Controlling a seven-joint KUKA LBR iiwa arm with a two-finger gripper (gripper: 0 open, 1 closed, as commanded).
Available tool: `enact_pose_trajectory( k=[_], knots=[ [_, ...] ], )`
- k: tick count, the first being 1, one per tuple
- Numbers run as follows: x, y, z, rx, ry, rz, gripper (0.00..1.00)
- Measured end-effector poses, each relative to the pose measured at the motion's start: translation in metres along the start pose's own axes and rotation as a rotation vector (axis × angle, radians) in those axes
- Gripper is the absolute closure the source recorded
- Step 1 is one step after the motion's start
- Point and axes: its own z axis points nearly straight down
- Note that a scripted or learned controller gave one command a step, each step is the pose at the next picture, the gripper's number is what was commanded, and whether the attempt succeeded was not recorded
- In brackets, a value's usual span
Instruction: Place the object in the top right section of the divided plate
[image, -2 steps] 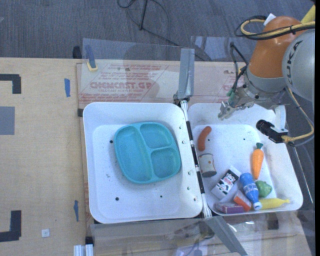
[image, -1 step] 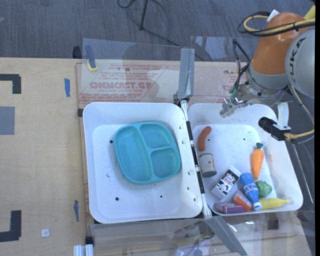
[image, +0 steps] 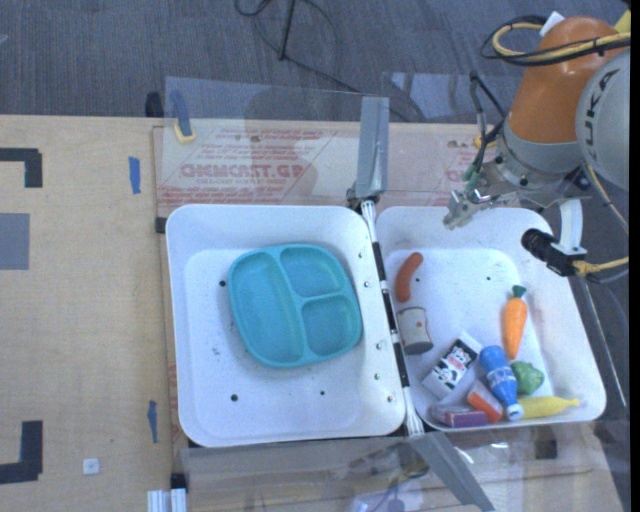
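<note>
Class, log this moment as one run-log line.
tool: above right bin's far edge | divided plate: left bin | toys: right bin | placement: not done

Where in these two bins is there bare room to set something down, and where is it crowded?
Free: the left bin floor around the plate, widest along its front; the plate's three sections; the right bin centre between sausage and carrot. Crowded: the right bin's front corner, with cow carton, blue bottle and banana.

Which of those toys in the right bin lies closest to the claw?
The red sausage, alone by the divider at the bin's upper left. The carrot and the others sit lower, farther from the claw.
</note>
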Motion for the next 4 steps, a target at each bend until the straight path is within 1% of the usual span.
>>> enact_pose_trajectory(
  k=[1, 2, 3, 4],
  knots=[
    [-0.002, 0.001, -0.011, -0.006, -0.003, 0.002, 1.0],
    [-0.022, -0.109, 0.053, 0.011, 0.004, -0.004, 1.0],
    [0.049, -0.149, 0.097, 0.003, 0.001, -0.102, 1.0],
    [0.14, -0.117, 0.002, 0.011, 0.002, 0.25, 1.0]
  ],
)
